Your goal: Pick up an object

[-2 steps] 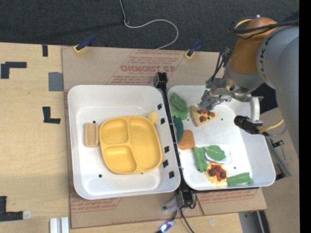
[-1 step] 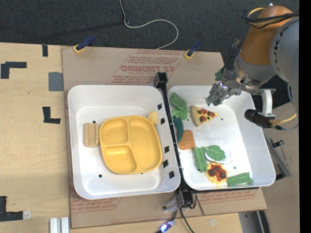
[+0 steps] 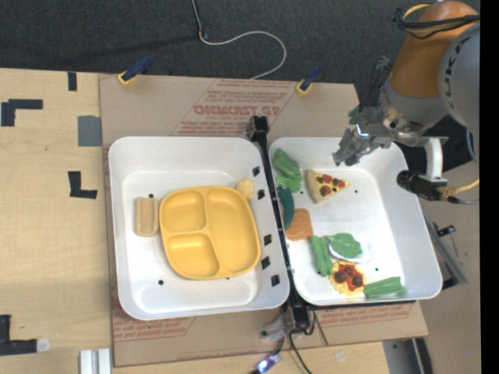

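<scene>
Camera view, hand: the hand [image 3: 348,153] hangs over the right bin's [image 3: 405,232] far edge, just beyond the pizza slice [image 3: 323,185]; nothing shows between its fingers, and their gap is too small to judge.
Likely target: that slice, lying apart from its neighbours, so probably easiest to grasp.
Other food: green leaf [image 3: 286,170] near the divider; second pizza piece [image 3: 348,277] crowded by greens.
Left bin: yellow tray [image 3: 209,232] on the surface, well apart.

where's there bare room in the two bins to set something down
Right bin: bare floor right of the pizza slice, toward the right wall. Its left side and near edge are crowded with toy food. Left bin: the yellow tray fills the middle; bare strips behind and in front.
</scene>
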Robot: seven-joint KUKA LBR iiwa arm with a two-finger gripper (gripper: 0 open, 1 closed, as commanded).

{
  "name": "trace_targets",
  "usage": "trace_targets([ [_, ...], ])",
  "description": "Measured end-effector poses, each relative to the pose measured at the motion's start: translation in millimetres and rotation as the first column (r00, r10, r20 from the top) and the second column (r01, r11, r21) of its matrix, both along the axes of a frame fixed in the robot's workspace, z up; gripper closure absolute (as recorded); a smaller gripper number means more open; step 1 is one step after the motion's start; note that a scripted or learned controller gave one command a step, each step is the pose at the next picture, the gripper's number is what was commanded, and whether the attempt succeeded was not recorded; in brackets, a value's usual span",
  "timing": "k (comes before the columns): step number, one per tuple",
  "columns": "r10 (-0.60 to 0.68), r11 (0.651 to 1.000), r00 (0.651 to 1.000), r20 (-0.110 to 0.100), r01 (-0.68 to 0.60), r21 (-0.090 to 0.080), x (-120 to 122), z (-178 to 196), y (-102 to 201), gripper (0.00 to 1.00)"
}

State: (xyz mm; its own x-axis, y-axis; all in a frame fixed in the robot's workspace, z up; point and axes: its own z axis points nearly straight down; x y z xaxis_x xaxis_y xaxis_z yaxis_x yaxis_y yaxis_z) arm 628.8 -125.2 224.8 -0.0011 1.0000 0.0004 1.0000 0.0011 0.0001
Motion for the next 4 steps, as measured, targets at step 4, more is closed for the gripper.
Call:
trace_targets([
  [4, 0.0, 1.0, 1.0, -0.003, 0.0, 0.0, -88, 8, 75, 1.0],
])
